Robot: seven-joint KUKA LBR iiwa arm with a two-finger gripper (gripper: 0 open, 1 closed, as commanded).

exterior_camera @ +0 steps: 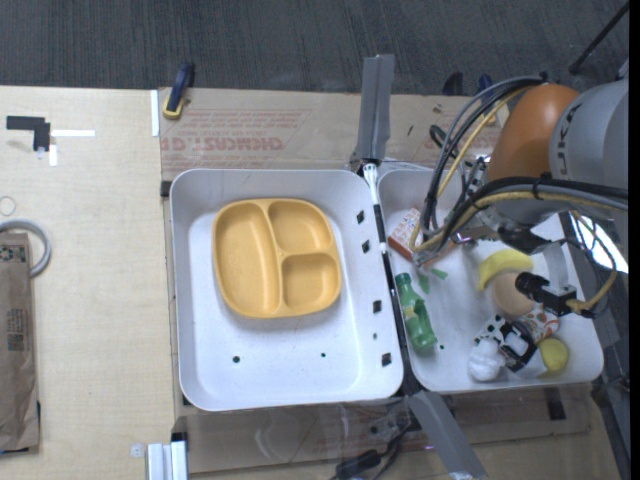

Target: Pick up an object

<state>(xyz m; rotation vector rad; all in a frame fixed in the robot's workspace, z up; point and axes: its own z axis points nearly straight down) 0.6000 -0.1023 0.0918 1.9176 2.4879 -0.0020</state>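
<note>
A: What is sitting in the two bins?

B: The left bin (200, 368) is holding a yellow divided plate (277, 257) with three compartments, lying flat toward the far-left part of the floor. The right bin (440, 373) is holding a small clutter: a green bottle (414, 313) lying along its left wall, an orange-and-white carton (404, 231) leaning at the far-left corner, a banana (503, 265) toward the middle, a white lump (484, 360) near the front rim, and a yellow lemon-like fruit (554, 355) at the near right.

A: And the arm?

B: The arm (570, 158) is reaching in from the right over the right bin, trailing cables. The hand (517, 344) is hanging low between the white lump and the yellow fruit, just near of the banana. I cannot tell how it is set or whether it is pinching anything; the dark parts are blurring together there.

A: Any writing?

B: Red print is running across the cardboard sheet (260, 128) beyond the left bin, upside down and too faint to read. A brown paper bag (18, 338) is lying at the table's (90, 188) left edge with small unreadable print.
</note>
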